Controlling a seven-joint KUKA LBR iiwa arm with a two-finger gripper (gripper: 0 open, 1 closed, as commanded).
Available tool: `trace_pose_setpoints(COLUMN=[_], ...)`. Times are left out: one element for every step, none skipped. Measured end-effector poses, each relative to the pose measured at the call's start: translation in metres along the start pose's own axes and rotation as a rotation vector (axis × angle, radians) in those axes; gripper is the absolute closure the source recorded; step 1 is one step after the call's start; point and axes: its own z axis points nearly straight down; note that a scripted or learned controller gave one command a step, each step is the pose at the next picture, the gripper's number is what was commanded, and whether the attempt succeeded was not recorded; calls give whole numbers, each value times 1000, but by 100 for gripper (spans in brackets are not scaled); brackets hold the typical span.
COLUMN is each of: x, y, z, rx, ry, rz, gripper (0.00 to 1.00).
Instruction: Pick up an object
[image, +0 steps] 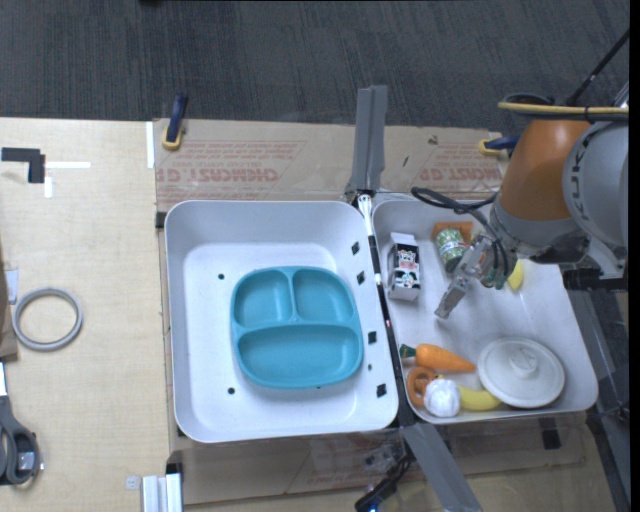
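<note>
The right bin (560, 300) holds several objects. A small white carton (403, 266) with a cow print lies near its left wall. Beside it at the back sits a green can (450, 243). A carrot (441, 357), a white ball (441, 398), a banana (479, 400) and a round white lid (520, 372) sit along the front. My gripper (452, 295) hangs low over the bin's middle, slanting down to the left, just right of the carton and in front of the can. Nothing shows in its grasp. A yellow piece (516, 276) peeks out behind the wrist.
The left bin (190, 300) holds a blue divided plate (297, 326). A grey post (370, 140) rises between the bins at the back. A tape ring (44, 318) and scissors (18, 450) lie on the bench at the left.
</note>
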Motion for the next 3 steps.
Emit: trace_pose_setpoints(x=[-29, -30, -43], y=[-63, 0, -2], z=[-2, -4, -5], rx=[-38, -41, -42], ry=[-33, -31, -31], rz=[134, 313, 334], gripper=[0, 0, 0])
